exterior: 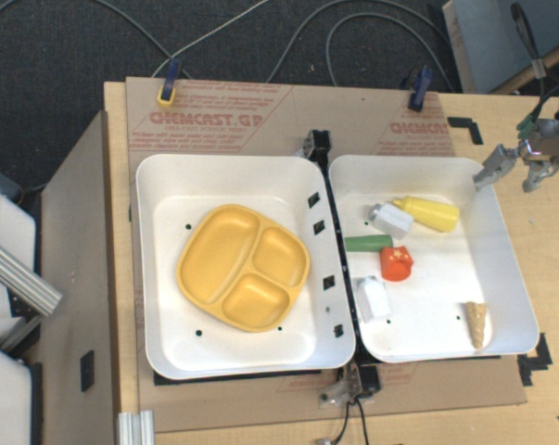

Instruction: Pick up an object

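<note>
**Hand spread and empty over the far right corner of the right bin**

From my screen, most of the arm is cut off at the 3 o'clock edge of the view, and I get only the wrist hardware and the gripper [513, 176]. The small things in the right bin [501, 248] are hard to identify. The red lump [396, 263] could be a toy or a cap; I cannot tell which. The white block [372, 297] blends into the bin floor, so its outline is vague.

The left bin [158, 248] holds a yellow divided tray [244, 267], lying flat near the middle. In the right bin, a yellow bottle [420, 214] with a pale cap lies on its side towards 12 o'clock. A green stick [367, 243] lies just below it by the 9 o'clock wall, with the red lump just beside the stick's end. The white block sits towards 7 o'clock, and a tan cone [477, 323] lies at 5 o'clock, well apart from the rest. Two blue clamps [171, 91] pin the printed cardboard sheet [288, 119] along the far edge, and cables [260, 26] loop across the dark floor beyond it.

The gripper hangs over the right bin's 1 o'clock corner. Its two fingers [490, 169] are spread with nothing between them, and it is well apart from every object in the bin.
</note>
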Robot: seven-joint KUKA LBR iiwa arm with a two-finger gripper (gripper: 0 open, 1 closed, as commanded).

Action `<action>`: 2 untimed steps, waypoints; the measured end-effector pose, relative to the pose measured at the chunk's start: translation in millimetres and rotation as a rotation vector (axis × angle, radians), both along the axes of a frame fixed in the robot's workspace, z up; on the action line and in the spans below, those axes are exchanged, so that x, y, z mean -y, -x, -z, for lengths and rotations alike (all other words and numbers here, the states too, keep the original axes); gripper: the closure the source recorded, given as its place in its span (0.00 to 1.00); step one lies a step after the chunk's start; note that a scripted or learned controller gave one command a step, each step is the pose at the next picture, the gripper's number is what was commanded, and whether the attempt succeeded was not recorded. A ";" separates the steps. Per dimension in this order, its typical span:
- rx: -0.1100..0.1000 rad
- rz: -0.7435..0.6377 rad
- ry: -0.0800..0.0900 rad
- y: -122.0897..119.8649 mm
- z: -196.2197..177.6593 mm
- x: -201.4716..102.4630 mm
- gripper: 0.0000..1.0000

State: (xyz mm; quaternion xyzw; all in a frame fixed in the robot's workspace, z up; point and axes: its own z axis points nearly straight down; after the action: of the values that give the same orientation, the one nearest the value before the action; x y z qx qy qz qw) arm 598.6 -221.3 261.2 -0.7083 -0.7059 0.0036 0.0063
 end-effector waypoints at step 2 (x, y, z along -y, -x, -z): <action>0.010 -0.005 0.002 -4.1 34.0 -5.6 0.00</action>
State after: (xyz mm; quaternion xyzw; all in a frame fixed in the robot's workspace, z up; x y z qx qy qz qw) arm 602.8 -215.7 227.2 -0.7066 -0.7076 0.0010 0.0020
